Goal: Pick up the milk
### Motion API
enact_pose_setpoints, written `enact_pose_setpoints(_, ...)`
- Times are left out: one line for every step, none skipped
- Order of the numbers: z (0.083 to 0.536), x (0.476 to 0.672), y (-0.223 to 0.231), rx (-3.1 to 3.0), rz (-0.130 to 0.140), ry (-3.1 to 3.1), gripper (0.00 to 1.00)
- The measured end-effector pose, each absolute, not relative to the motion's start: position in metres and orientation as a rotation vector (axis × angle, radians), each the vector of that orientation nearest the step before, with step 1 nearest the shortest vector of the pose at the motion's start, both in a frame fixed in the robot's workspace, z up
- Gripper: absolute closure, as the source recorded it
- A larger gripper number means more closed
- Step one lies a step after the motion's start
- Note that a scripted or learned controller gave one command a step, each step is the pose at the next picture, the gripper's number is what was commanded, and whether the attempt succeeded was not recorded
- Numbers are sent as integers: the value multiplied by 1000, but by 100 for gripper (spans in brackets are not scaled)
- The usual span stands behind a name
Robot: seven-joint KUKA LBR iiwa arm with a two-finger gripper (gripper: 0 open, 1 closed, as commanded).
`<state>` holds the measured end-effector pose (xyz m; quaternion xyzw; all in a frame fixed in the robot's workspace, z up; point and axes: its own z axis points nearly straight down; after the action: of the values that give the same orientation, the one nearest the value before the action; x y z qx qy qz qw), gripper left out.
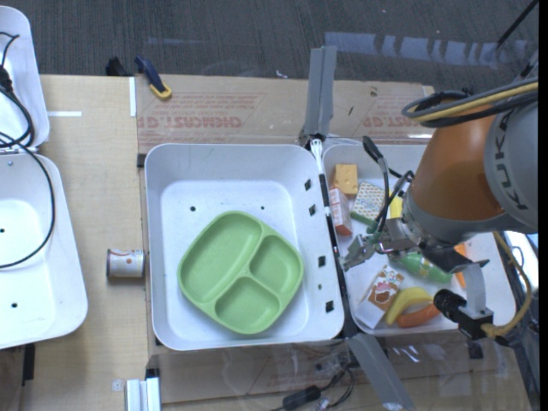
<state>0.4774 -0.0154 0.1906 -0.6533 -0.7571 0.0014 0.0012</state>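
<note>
Gripper: the gripper point(358, 252) hangs low over the right bin point(488, 328), near that bin's left wall. The big grey and orange arm point(458, 182) covers a lot of it.
Gripper state: I cannot tell if it is apart or together. Nothing can be seen held in it.
Milk: I think the milk point(336, 209) is the small red and white carton. It is too small to be sure. It sits just above the gripper in the picture and a bit to its left, right up against the bin wall.
Near the milk: a yellow block point(346, 178) is just past it, farther from the gripper. A checked cracker point(369, 198) lies beside it, on the arm's side.
Other things by the gripper: a green bottle point(425, 269), a banana point(409, 299) and a picture card point(383, 288) lie below the gripper and to its right.
Left bin: a green plate point(242, 272) lies there, well apart from the gripper.
How the milk will handle: it looks light and small. A carton has flat sides, so it should not slip much. It may squash if squeezed hard.
Where to hold it: by its two long flat sides, around the middle. The wall is very close on one side, so there is little room there, and the carton may tip or slide.
</note>
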Motion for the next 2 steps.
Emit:
enact_pose_setpoints(191, 477, -66, -1927, 3, -2480, 0)
enact_pose_setpoints(191, 478, -24, -1926, 3, -2479, 0)
